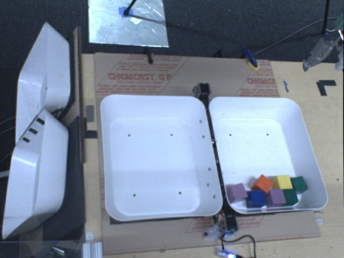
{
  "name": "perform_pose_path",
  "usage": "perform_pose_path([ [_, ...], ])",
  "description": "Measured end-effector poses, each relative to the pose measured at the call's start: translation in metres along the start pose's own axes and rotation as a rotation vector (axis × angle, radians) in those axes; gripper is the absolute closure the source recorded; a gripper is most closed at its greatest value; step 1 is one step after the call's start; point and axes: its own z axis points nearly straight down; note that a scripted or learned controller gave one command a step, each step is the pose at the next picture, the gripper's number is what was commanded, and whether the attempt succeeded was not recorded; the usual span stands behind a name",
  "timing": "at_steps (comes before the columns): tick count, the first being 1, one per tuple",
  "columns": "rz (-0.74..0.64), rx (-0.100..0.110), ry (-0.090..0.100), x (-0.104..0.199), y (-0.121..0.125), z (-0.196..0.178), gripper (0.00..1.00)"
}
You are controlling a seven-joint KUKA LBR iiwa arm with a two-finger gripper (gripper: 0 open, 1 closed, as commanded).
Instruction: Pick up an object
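My gripper [324, 50] parked top right, grip state unclear. Approach step: next descend onto blocks [267, 190] in right bin [258, 112].

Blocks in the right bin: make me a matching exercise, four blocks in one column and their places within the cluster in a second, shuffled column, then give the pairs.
Column one:
1. orange block
2. blue block
3. yellow block
4. leftmost purple block

Column two:
A. at the cluster's left end
B. in the back row, between the orange block and a green block
C. in the front row, left of the other purple block
D. in the back row, left of the yellow one

Pairs: 1-D, 2-C, 3-B, 4-A

All sit along the near wall of the right bin.
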Motion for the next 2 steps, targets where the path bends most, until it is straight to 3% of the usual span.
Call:
perform_pose_path([
  [1, -0.001, -0.015, -0.004, -0.001, 0.023, -0.124, 0.0],
  [2, 0.001, 0.0, 0.0, -0.017, 0.001, 0.018, 0.0],
])
